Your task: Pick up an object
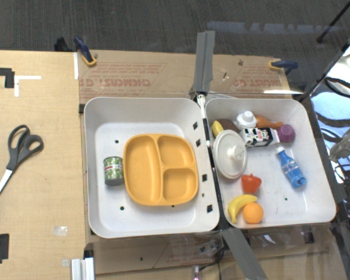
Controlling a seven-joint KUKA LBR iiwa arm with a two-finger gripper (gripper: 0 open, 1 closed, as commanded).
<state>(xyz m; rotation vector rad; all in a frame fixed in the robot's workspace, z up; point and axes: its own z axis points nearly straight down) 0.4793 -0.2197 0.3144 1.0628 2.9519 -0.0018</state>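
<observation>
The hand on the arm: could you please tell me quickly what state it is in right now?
Hand: its state cannot be told from the camera view.

Left bin (96,156): divided plate (161,169) at centre; small can (113,171) just beside its left edge.
Right bin (315,156): round lid (230,154) against the left wall; toy pepper (251,183) near the lid's lower right; banana (239,206) touching orange (253,213) at the front (orange to the right); bottle (290,167) right of centre.
Bench, far left: scissors (14,153), well apart from both bins.
</observation>
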